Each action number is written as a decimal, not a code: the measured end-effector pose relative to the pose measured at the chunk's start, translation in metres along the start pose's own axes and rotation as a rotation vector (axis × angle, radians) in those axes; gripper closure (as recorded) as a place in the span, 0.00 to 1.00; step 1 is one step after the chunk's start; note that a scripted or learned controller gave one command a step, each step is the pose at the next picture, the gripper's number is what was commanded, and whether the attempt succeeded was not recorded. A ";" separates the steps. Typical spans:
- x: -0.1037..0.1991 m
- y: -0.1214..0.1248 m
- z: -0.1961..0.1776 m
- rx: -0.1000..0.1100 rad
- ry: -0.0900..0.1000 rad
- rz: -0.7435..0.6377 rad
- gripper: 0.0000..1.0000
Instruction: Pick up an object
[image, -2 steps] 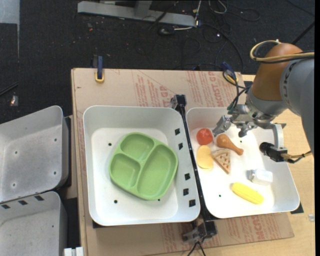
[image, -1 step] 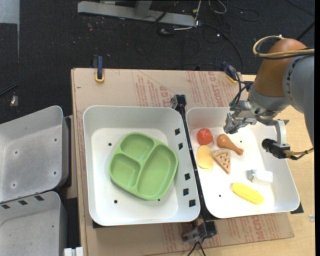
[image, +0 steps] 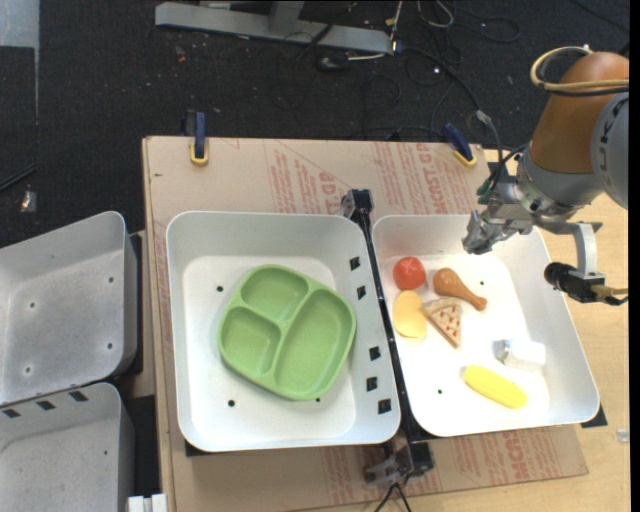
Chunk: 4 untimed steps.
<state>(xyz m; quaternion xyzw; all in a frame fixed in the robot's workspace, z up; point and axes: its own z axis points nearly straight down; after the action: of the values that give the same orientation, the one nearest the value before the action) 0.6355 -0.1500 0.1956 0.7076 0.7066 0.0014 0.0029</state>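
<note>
In the right bin (image: 560, 330) lie a red tomato (image: 408, 271), a brown chicken drumstick (image: 459, 287), a pale yellow potato-like piece (image: 408, 314), a pizza slice (image: 445, 320), a small white block (image: 520, 351) and a yellow banana-like piece (image: 494, 387). My gripper (image: 482, 238) hangs over the bin's far edge, up and right of the drumstick, apart from all the pieces. Nothing shows between its fingers.
The left bin (image: 190, 300) holds a green divided plate (image: 288, 331). A black divider (image: 375, 300) runs between the two bins. Spare white bin lids (image: 60, 300) lie off the bench at the left. Clamps (image: 199, 138) hold the board's far edge.
</note>
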 end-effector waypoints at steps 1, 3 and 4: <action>0.000 0.001 -0.034 0.001 0.001 -0.003 1.00; 0.116 0.000 -0.050 0.005 0.004 -0.009 1.00; 0.166 0.002 -0.038 0.007 0.003 -0.009 1.00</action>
<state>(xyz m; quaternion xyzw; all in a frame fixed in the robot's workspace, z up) 0.6375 0.0160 0.2330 0.7045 0.7097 0.0000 -0.0009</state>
